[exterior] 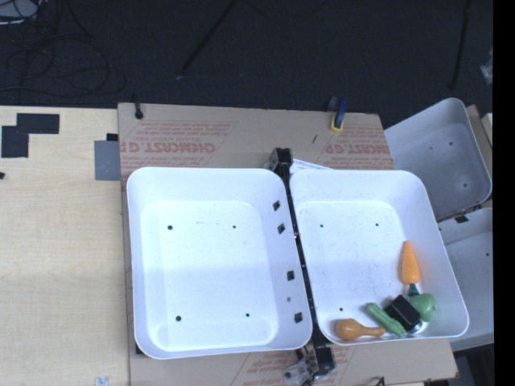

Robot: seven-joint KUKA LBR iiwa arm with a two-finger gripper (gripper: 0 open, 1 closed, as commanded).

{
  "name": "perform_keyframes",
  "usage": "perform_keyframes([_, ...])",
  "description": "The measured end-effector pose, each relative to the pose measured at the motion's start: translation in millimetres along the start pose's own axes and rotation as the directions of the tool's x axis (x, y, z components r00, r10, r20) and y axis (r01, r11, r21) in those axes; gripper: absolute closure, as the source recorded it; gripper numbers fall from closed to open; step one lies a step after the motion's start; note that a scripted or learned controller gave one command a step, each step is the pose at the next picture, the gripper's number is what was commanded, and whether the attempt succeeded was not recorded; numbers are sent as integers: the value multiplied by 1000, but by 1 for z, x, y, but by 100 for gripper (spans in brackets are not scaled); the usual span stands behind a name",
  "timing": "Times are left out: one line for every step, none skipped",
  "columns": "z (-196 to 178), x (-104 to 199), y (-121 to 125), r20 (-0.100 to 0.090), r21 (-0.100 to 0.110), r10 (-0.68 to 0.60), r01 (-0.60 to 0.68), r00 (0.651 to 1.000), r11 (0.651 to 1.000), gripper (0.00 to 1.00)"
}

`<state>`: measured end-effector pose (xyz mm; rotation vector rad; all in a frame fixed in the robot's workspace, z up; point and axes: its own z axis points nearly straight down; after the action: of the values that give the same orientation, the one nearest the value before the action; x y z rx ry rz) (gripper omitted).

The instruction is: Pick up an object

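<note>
Cluster of small objects packed into near right corner of right bin (354, 191), all close together. Orange carrot-shaped piece (409, 264), smooth and tapered, lying along right wall, narrow end pointing away from near edge. Just below it, black blocky item (401, 312), matte, angular, resting over a long green piece (385, 318). Rounded green lump (424, 304) touching black block on its right side, close against right wall. Orange-tan gourd-like shape (356, 329), bulbous at left and thinning rightward, lying along near wall, its thin end meeting the green piece.

Rest of right bin floor bare white plastic, glossy, rounded corners, a few small dark dots. Left bin (201, 187) same shallow moulded form, dotted floor. Dark strip with clips (291, 240) running between the two bins. Under both, brown cardboard sheet (209, 139) with red print, on pale wood bench (56, 256). Grey metal plate (438, 151) beyond right bin's far right corner. Gripper: not seen, jaw state cannot be told.
</note>
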<state>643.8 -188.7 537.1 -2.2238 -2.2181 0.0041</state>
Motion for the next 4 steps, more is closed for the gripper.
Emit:
perform_keyframes([0, -26, 0, 0, 0, -1, 1, 1000, 1000, 100])
perform_keyframes([0, -23, 1, -2, 1, -9, 9, 1000, 1000, 100])
perform_keyframes([0, -23, 1, -2, 1, -10, 10, 1000, 1000, 100])
perform_keyframes([0, -23, 1, -2, 1, -10, 10, 1000, 1000, 100])
